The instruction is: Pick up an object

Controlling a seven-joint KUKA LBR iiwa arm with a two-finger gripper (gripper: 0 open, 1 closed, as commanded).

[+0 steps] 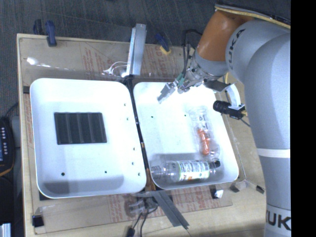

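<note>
Floor: dark grey carpet around a plywood bench (74,216), blue clamps on its far edge.
Left bin (44,167): white, shallow, holding a dark ribbed rectangular pad (80,128) lying flat toward its far left.
Right bin (163,142): white, touching the left one along a dark seam.
Bottle (185,170): clear plastic, on its side along the right bin's near wall, dark cap pointing right.
Packet (204,135): clear wrapper with something orange inside, near the bin's right wall, just above the bottle.
Arm (266,83): grey with orange band, reaching in from the right.
Gripper (166,93): over the right bin's far edge, well apart from both objects, nothing visibly held; finger opening cannot be told.
</note>
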